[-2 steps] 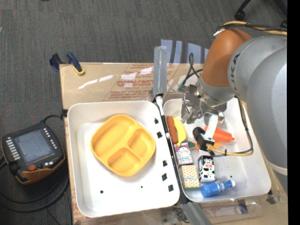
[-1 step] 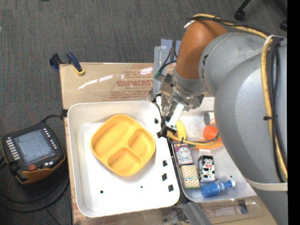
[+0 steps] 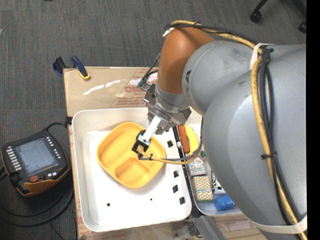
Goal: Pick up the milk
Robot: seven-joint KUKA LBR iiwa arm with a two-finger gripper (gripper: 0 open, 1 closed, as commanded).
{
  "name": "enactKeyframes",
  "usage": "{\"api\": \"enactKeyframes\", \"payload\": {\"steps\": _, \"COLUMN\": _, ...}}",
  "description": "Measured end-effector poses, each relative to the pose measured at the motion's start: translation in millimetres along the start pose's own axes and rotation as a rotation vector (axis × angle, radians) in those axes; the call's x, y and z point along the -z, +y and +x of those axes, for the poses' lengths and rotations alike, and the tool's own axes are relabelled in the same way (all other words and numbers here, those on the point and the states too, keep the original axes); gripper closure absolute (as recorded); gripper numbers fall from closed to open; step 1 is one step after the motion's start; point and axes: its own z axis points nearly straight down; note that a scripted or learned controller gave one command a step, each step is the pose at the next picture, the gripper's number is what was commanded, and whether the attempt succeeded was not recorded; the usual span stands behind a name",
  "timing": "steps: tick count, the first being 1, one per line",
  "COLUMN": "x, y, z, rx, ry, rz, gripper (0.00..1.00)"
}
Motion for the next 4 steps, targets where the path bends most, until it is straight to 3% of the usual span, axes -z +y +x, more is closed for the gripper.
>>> {"api": "enactKeyframes", "payload": {"steps": 1, "x": -55.1, "y": -73.7, "z": -23.3, "rx": 0.264, "ry": -0.001, "rz": 0.001, "gripper": 1.00}}
{"api": "enactKeyframes", "payload": {"steps": 2, "x": -95.1, "y": -60.9, "z": -21.0, "rx": 0.505, "ry": 0.011, "rz": 0.000, "gripper": 1.00}}
{"api": "enactKeyframes", "payload": {"steps": 3, "x": -91.8, "y": -52.0, "z": -30.3, "rx": 0.685, "ry": 0.020, "rz": 0.011, "gripper": 1.00}}
{"api": "enactKeyframes", "payload": {"steps": 4, "x": -7.3, "y": -59.0, "z": -1.5, "rx": 0.486, "ry": 0.000, "rz": -0.003, "gripper": 1.00}}
